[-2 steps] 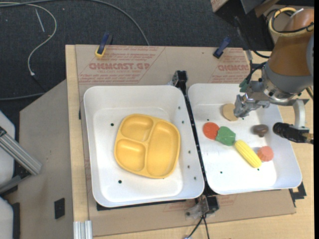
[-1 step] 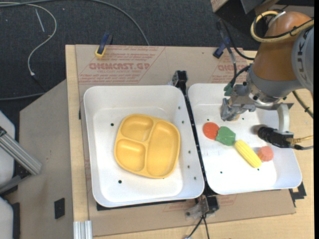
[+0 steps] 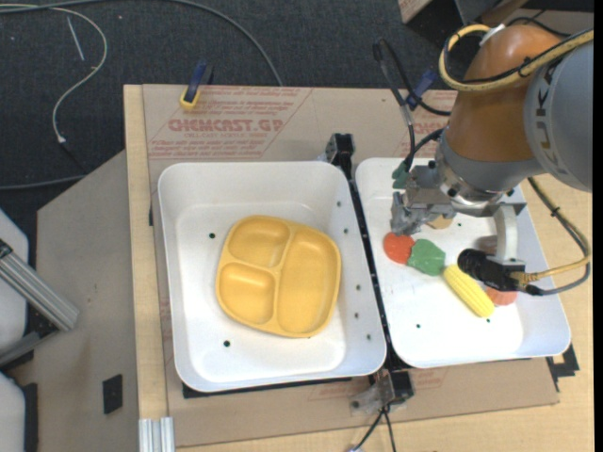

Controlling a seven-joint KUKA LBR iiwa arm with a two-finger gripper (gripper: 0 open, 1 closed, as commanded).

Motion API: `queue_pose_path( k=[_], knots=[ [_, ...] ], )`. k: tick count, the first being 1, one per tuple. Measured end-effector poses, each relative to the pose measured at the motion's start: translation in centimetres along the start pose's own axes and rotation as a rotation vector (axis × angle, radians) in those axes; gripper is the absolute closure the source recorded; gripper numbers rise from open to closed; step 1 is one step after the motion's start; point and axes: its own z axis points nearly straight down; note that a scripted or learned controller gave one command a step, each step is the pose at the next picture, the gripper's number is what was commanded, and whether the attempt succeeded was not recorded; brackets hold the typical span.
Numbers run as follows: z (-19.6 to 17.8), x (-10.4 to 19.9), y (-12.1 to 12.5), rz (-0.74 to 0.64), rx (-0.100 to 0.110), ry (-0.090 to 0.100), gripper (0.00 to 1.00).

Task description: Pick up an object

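The grey arm [image 3: 528, 111] (orange band above the wrist) reached in from the right, its gripper [image 3: 412, 217] pointed downward.

A shallow white plastic bin [image 3: 452, 332] lies beneath the gripper [image 3: 407, 222]. Its twin, a second white bin [image 3: 179, 186], sits just beside the gripper on the view's left and holds a yellow three-compartment plastic plate [image 3: 279, 275]. Both rest on a brown printed cardboard sheet [image 3: 245, 121]. A black clip [image 3: 340, 147] sits just above and left of the gripper. Well apart from it, far up and left, are a small blue clamp [image 3: 196, 83] and a thin white cable [image 3: 85, 26] on dark carpet [image 3: 283, 17].
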Motion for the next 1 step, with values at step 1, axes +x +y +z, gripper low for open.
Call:
queue_pose_path(
  k=[1],
  knots=[
    [-0.05, 5.08, -2.74, 0.0, 0.002, 0.0, 1.0]
  ],
)
